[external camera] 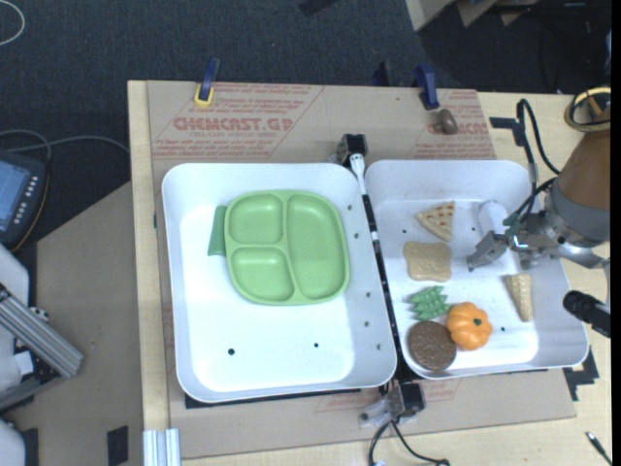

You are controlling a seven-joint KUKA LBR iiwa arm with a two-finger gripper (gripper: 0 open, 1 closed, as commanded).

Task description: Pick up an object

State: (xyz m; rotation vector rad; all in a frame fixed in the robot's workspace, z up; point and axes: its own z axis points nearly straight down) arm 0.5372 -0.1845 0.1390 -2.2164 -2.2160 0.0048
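The fingers (482, 255) look spread, with nothing between them, and we see the gripper (490, 249) hovering over the right bin (456, 175). Taking the orange pumpkin (469, 325) as our landmark: the gripper sits above it, the brown round cookie (431, 346) touches its lower left, the green leafy piece (428, 304) lies just left, the tan cracker (427, 261) up-left, the pizza slice (439, 220) farther up, and the pale cone (522, 295) to its right.

Green tray (287, 246) — left bin (184, 289)
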